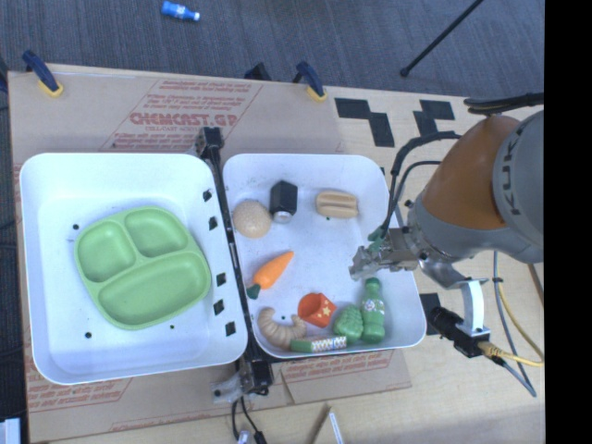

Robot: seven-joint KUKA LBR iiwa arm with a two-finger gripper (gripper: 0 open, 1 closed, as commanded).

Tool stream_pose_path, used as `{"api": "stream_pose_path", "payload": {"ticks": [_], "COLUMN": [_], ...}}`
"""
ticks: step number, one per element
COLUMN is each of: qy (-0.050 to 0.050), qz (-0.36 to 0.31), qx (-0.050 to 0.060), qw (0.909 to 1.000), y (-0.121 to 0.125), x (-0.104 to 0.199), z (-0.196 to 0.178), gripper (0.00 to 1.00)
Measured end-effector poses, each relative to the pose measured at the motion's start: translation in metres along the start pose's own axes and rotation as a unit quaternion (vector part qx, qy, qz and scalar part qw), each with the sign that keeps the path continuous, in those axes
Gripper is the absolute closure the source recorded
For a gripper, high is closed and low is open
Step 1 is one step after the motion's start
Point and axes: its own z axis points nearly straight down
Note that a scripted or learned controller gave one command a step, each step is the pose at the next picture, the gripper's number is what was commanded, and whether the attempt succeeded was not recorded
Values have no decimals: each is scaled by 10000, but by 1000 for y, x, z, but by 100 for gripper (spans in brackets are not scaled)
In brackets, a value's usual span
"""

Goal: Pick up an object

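Green plastic toy bottle [372, 309] stands just below the grey gripper [363, 265], perhaps its target; the finger state I cannot tell.

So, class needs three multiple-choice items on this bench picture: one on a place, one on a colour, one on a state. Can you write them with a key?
1. Where is the green tray?
A. left bin
B. right bin
C. on the cardboard

2. What colour is the carrot?
A. blue
B. orange
C. white

3. How does the green bottle lie?
A. in the right bin, near its right wall
B. on the green tray
C. outside both bins

Key:
1 A, the tray sits in the left bin.
2 B, the carrot is orange with a green end.
3 A, the bottle rests in the right bin just below the end effector.
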Motion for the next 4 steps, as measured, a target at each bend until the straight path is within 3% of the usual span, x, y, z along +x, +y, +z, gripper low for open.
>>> {"api": "stream_pose_path", "payload": {"ticks": [1, 2, 3, 4], "qy": [1, 9, -29, 7], "qz": [2, -8, 16, 125], "qx": [4, 32, -4, 416], "qw": [10000, 10000, 10000, 9991], "y": [0, 26, 114, 162], "x": [0, 67, 74, 61], "z": [0, 108, 111, 118], "gripper": [0, 0, 0, 0]}}
